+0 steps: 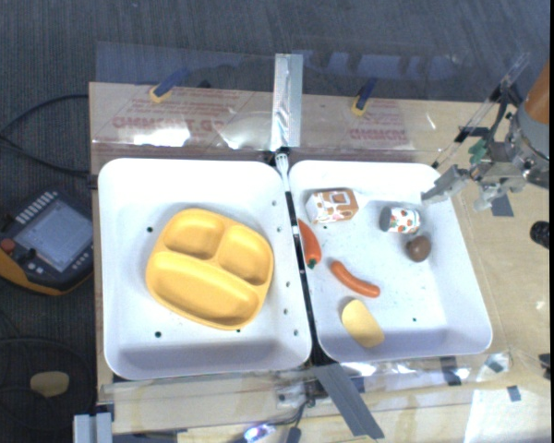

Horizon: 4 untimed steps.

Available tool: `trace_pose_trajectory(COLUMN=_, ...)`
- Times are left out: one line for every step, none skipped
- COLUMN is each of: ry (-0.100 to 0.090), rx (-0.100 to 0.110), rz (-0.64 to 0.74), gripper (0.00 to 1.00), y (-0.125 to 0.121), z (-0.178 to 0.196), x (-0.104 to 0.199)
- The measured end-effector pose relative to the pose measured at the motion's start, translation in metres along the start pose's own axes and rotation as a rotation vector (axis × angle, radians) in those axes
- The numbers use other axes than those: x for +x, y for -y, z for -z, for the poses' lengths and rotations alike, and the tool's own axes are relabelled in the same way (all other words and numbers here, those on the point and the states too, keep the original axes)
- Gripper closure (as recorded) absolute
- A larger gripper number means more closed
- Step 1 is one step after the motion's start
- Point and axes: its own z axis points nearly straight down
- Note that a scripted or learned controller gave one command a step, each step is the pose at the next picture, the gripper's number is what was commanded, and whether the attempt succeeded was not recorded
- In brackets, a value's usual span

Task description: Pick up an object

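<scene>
The right bin (443, 326) holds several small items. A white and orange pack (332, 206) lies at its back left, and an orange carrot (308, 243) rests along the left wall. An orange-red sausage (354, 279) sits in the middle, with a pale yellow piece (362, 323) at the front. Toward the back right are a white piece with red spots (400, 219) and a brown ball (418, 247). My gripper (487, 175) hangs at the bin's back right corner, outside its rim and apart from every item.
The left bin (120, 340) bears a yellow divided plate (210, 266). A metal divider post (287, 100) rises between the bins at the back. A handheld pendant (42, 238) and cables lie on the floor to the left.
</scene>
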Motion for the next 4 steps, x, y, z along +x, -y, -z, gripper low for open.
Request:
trace_pose_trajectory(ry=0.0, rx=0.0, rz=0.156, gripper=0.0, y=-0.011, z=-0.092, x=0.046)
trace_pose_trajectory(ry=0.0, rx=-0.004, rz=0.218, gripper=0.0, y=-0.041, z=-0.179, x=0.024)
trace_pose_trajectory(ry=0.002, rx=-0.011, rz=0.112, gripper=0.0, y=0.055, z=-0.192, x=0.093)
trace_pose_trajectory(ry=0.0, rx=-0.015, rz=0.112, gripper=1.0, y=0.054, z=-0.182, x=0.094)
